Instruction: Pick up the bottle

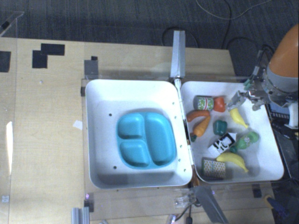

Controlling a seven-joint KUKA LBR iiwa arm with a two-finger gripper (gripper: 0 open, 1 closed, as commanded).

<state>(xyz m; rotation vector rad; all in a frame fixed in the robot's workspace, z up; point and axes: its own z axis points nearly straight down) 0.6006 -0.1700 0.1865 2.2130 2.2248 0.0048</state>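
Bottle [209, 103] lies on its side near the back of the right bin [275, 169], green-labelled body with the red cap end pointing toward the arm side. Long axis runs roughly left-right across the view. Tool [246, 97] hovers at the bin's back right, just right of the bottle's cap end, above a small yellow banana [238, 117]. Tool grips nothing visible; how wide it's open, cannot tell. Likely next move: short shift left, then descend across the bottle's long axis.
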